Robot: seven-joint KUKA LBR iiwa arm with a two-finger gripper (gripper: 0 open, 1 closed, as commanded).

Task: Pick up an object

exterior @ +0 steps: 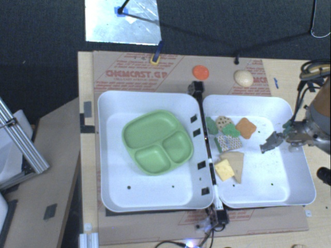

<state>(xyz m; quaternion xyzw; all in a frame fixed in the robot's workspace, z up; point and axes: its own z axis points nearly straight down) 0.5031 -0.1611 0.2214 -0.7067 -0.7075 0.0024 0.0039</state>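
— Bins first: two shallow white plastic bins sit side by side on the bench. Right bin (269,190), left bin (111,154), w/ a black hinged divider (206,149) btwn them. I'll place everything off that divider.

— What's in the left one?

— Pale green plastic plate w/ three compartments (158,141), lying flat, a bit left of the divider, not touching it.

— And the right one?

— Small stuff bunched just right of the divider: orange square block (246,127) farthest from it, a tan spotted round piece (223,122), green bits (212,124) nearest the divider, a blue-white patterned piece (228,141) below those. Lower down, a yellow square block (224,170) almost against the divider, overlapping a beige flat wedge (237,161).

— Where's the arm?

— Grey arm comes in from the far side, well right of the divider. The grey two-finger gripper (270,142) hangs over the right bin's bare floor, right of the orange block and apart from it. Nothing between the fingers that I can see. Wide or narrow, can't tell from here; too small and blurry.

— Anything outside the bins?

— Beyond the divider's far end, an orange round disc (200,72) on the cardboard, and a cream egg-shaped object (243,77) further right.
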